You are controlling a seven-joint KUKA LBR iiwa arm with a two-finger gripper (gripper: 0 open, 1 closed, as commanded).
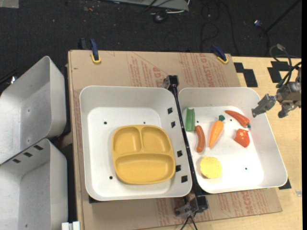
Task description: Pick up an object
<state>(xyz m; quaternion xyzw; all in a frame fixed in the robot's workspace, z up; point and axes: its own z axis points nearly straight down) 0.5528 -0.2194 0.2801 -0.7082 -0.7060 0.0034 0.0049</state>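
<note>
Pincer poised off the bin, nothing picked yet

Plainly the approach step was in hand: the pincer (274,105) hung spread and empty beyond the right bin (268,176), by the worktop's right edge. The nearest candidate, a red pepper (237,117), lay inside near that bin's far right corner. Next it needed to swing inward and descend. Only the wrist end was visible, tilted toward the bin.
</note>
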